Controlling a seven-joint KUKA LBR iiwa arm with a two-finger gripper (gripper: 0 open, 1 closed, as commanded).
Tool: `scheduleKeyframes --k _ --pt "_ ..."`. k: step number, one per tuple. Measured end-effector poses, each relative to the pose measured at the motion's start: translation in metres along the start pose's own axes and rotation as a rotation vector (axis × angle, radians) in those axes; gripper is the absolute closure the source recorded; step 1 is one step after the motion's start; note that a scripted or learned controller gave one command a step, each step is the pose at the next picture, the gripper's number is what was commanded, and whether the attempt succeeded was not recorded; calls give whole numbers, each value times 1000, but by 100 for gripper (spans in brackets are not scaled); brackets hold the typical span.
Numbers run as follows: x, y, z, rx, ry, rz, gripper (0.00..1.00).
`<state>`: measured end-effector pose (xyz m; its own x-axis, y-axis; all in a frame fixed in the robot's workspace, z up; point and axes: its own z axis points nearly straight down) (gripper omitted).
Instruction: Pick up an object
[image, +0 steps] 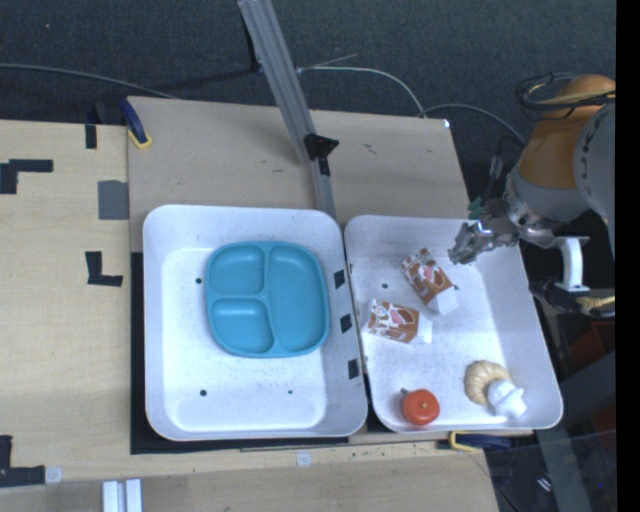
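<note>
In the right bin (520, 330) lie two brown-and-white snack packets (429, 281) (395, 321), a red tomato-like ball (421, 406) and a tan pastry toy with a white end (490, 384). My gripper (466, 246) hangs over the bin's upper right part, just right of and above the upper packet, with nothing visibly between its fingers. The arm reaches in from the right edge.
The left bin (170, 330) holds a blue divided plate (267, 298). A grey metal pole (290, 90) slants down from the top to the gap between the bins. Cables run across the dark floor at the top.
</note>
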<state>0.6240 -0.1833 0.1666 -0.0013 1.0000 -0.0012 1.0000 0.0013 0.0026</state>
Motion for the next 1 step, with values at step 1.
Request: scheduleKeyframes --k 1 --pt "1 3 -43 -1 0 -1 100"
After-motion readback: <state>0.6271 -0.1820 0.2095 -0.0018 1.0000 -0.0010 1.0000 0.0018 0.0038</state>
